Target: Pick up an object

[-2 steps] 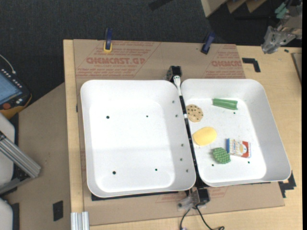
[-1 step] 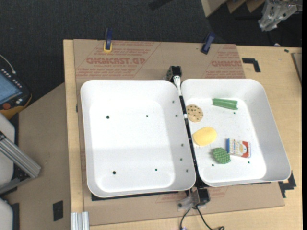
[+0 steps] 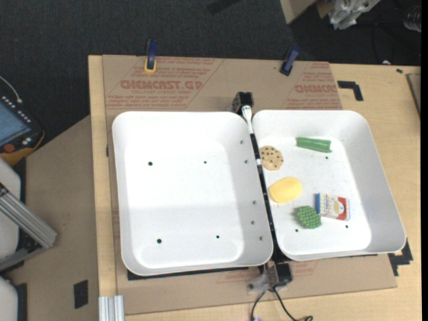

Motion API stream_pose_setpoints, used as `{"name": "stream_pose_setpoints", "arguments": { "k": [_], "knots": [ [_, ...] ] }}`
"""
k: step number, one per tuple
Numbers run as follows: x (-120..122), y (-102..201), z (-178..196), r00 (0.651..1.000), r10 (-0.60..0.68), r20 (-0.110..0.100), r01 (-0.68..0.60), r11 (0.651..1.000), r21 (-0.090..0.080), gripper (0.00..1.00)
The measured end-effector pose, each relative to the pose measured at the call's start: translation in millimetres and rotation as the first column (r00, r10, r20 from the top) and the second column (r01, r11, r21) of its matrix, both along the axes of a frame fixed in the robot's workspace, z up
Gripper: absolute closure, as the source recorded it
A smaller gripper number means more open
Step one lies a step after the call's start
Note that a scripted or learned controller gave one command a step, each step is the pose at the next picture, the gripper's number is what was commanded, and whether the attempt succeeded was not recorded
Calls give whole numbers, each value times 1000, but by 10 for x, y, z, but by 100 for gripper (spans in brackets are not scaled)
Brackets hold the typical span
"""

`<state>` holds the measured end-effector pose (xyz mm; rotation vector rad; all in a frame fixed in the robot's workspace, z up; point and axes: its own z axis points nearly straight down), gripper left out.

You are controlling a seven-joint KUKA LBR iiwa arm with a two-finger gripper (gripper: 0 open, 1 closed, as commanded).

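1. My gripper point(image 3: 352, 5) sits at the top edge of the view, cut off by the frame and blurred into a pale metallic mass; I cannot tell how it is set or whether anything is in it. It is well apart from both bins, above the dark floor beyond the tabletop.
2. The print on the small packet point(image 3: 332, 206) is too small to read; I can make out only white, blue and red.
3. The right bin point(image 3: 374, 172) holds five things. A green bar point(image 3: 313, 144) lies near its far side. A brown speckled cookie point(image 3: 271, 157) lies close to the bin's left wall. A yellow lump point(image 3: 285, 190) lies just below the cookie. A green bumpy ball point(image 3: 307, 217) lies near the front, touching or almost touching the packet to its right.
4. The left bin point(image 3: 180, 192) shows a bare white floor with four small dark dots.
5. Both bins rest on a brown board point(image 3: 200, 79) with red lettering, held by two blue clamps point(image 3: 151, 54) at its far edge.
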<state>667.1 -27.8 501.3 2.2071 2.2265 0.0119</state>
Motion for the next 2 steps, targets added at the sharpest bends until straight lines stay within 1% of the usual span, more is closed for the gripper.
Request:
{"name": "stream_pose_setpoints", "arguments": {
  "k": [1, 2],
  "knots": [
    [-10, 602, -668, 1000, -4, -17, 4, 1000, 0, 100],
    [-6, 1251, -236, 1000, -1, -2, 1, 1000, 2, 100]
  ]
}}
